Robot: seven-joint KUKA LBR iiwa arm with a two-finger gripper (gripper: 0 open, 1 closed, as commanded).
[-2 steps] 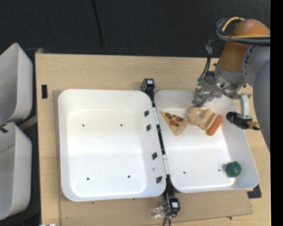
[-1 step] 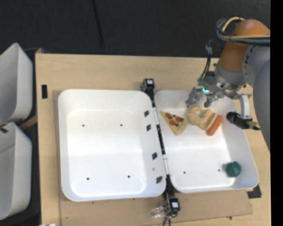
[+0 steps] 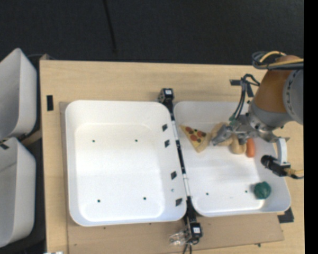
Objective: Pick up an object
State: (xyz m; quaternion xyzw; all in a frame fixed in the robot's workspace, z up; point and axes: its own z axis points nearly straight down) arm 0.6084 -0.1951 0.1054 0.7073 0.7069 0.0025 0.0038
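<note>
In the right bin (image 3: 222, 200), a pizza slice toy (image 3: 196, 137) lies near the left wall. A tan bread-like piece (image 3: 218, 129) sits just right of it. A second tan piece (image 3: 237, 147) and an orange carrot-like piece (image 3: 250, 148) lie close together further right. A green round object (image 3: 262, 190) rests near the bin's front right corner. My gripper (image 3: 225, 135) hangs low over the tan pieces, between the pizza slice and the carrot. Part of the tan pieces is hidden under it, and I see nothing clearly gripped.
The left bin (image 3: 116, 163) adjoins the right one along a hinged divider (image 3: 177, 157). My grey arm with its orange band (image 3: 272, 91) and cables covers the right bin's far right corner. A black fitting (image 3: 275, 164) sits by the right wall. White containers (image 3: 8, 142) stand at far left.
</note>
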